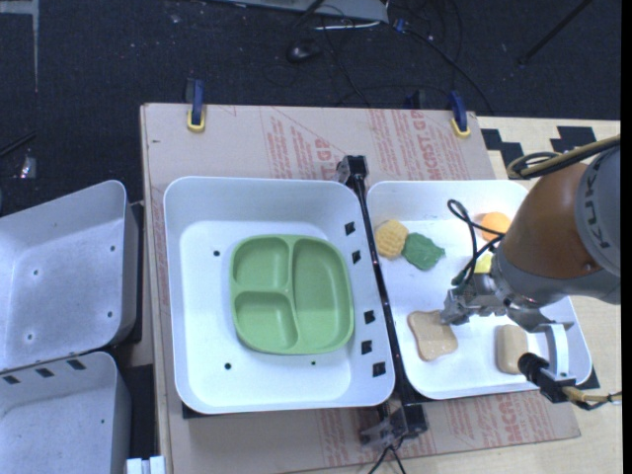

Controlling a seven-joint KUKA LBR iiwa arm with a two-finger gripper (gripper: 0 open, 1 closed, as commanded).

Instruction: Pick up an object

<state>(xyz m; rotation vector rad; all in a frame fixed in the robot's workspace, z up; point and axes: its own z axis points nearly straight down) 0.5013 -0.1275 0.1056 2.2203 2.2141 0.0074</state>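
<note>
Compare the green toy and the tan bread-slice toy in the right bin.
The green toy is dark green, lumpy and rounded; the tan bread slice is pale tan, flat and squarish. The green toy lies nearer the bin's far side, beside a yellow toy; the bread slice lies nearer the front, right at the gripper. Both rest in the right bin.

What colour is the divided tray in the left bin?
Light green: the divided tray in the left bin, clear in the camera view.
</note>
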